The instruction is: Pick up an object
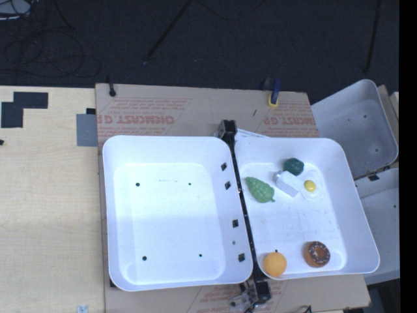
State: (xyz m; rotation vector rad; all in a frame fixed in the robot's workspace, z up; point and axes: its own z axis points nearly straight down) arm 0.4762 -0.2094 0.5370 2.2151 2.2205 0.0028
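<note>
The left bin [117, 175] holds nothing to grasp — every candidate sits in the right bin [355, 201]: a green leafy piece [259, 190] near the divider, an orange ball [274, 264] at the near edge, a teal block [294, 166], a white-and-yellow egg piece [307, 187], and a brown doughnut [316, 253]. All rest untouched, so the pick looks not yet begun.

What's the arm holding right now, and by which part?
Nothing that can be seen. All five items lie loose in the right bin: orange ball, donut, green leafy piece, dark green piece, fried egg.
</note>
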